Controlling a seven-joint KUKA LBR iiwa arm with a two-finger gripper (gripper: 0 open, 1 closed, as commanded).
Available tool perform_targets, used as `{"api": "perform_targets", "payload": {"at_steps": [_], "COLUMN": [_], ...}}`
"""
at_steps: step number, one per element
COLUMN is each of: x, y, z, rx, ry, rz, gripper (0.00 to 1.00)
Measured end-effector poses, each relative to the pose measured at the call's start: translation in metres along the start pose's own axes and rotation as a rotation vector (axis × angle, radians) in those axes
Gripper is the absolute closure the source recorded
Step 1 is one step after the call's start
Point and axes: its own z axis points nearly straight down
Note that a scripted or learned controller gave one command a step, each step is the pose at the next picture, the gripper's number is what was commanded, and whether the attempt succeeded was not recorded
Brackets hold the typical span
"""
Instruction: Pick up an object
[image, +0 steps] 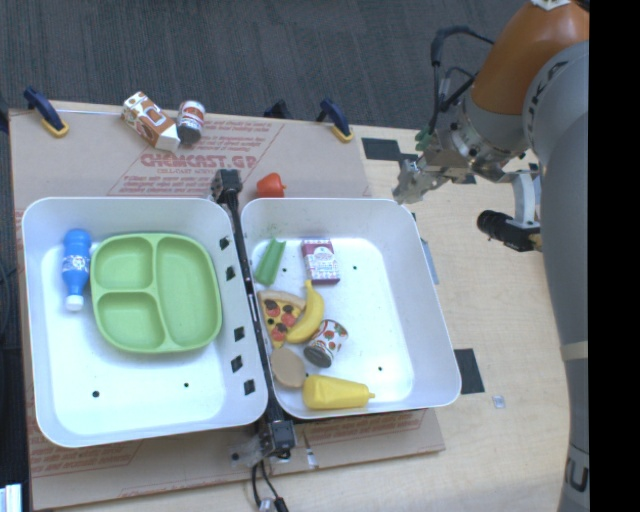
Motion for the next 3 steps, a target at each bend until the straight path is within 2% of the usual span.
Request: {"api": "perform_targets", "payload": {"at_steps": [1, 2, 3], "x": [0.052, 0.07, 0.124], "y": [-0.001, -0.001, -0.055], "z": [0.027, 0.039, 0.035], "rx": [0.007, 0.008, 0.007], "ry": [0.003, 0.002, 0.002], "rz": [-0.001, -0.001, -0.001], "gripper": [1.0, 1.0, 1.0]}}
